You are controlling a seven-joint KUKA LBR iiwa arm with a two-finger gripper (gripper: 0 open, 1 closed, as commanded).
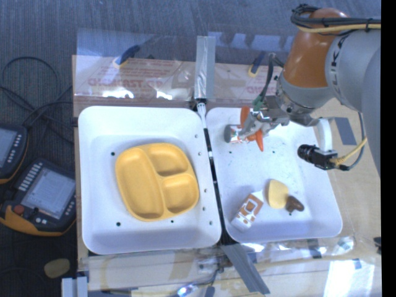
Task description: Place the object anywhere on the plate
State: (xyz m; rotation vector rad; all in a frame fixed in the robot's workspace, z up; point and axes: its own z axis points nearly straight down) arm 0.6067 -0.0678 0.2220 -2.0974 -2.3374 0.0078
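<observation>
Grey and banded in orange above the wrist, the arm [334, 48] reaches in from the right and bends down over the far part of the right-hand bin. Beneath it the tabletop [83, 85] carries two shallow white bins side by side, touching along their inner rims. The left bin [93, 166] holds a yellow plate [158, 179] with three compartments, lying roughly in its middle and turned at a slant. The right bin [322, 218] holds the loose things. Near its front edge lies a small carton [248, 210] printed in orange and white, tilted, and just beside it to the right a pale yellow wedge [276, 192] that touches a small brown piece [294, 205].

At the far left of the right bin the tool [247, 129] hangs low, and an orange carrot-like object [258, 140] shows at its tip, with a second orange bit just above. Whether the fingers are apart or closed I cannot tell, nor whether the carrot is gripped or merely lying against them. The carrot is over the right bin, well apart from the plate.

On the floor to the left sits an orange and black handheld controller [37, 197] with its cables.
</observation>
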